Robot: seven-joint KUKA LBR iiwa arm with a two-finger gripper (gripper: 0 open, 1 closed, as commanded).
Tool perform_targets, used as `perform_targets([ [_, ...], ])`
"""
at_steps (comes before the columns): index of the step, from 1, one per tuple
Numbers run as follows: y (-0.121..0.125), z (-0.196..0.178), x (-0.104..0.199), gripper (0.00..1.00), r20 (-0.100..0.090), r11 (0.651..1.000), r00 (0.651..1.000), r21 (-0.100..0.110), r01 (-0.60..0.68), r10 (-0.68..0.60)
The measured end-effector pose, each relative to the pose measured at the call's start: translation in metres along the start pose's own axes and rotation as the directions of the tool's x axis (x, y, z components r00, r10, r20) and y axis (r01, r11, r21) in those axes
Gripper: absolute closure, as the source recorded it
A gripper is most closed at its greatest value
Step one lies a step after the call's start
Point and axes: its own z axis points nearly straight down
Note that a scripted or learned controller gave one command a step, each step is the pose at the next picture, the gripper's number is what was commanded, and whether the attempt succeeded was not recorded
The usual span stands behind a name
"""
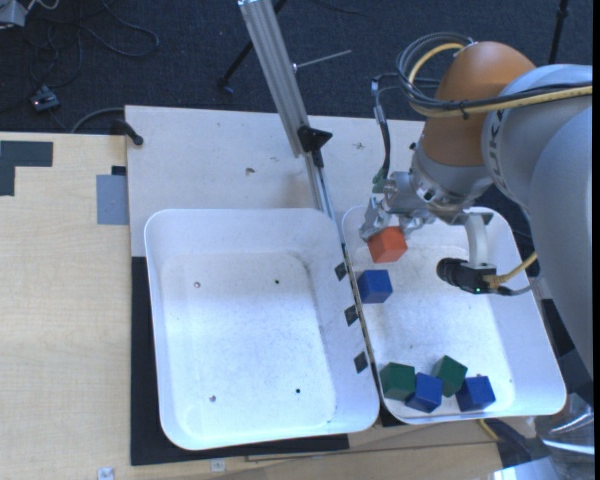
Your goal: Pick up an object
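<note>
Gripper (384, 230) clenching an orange cube (387, 244) and holding it above the right bin (525, 313), a blue cube (375, 286) lying just below, four more cubes (437, 384) sitting along the near rim.

Bright, even light; soft focus.

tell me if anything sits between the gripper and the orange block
Nothing visible does. The orange block sits right at the tip of the gripper, in the right bin. The nearest other thing, a blue block, lies just below it, apart.
</note>
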Motion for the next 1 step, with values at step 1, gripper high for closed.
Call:
perform_targets([
  [1, -0.0448, -0.0158, 0.0004, 1.00, 0.001, 1.000, 1.000, 0.012, -0.009, 0.009],
])
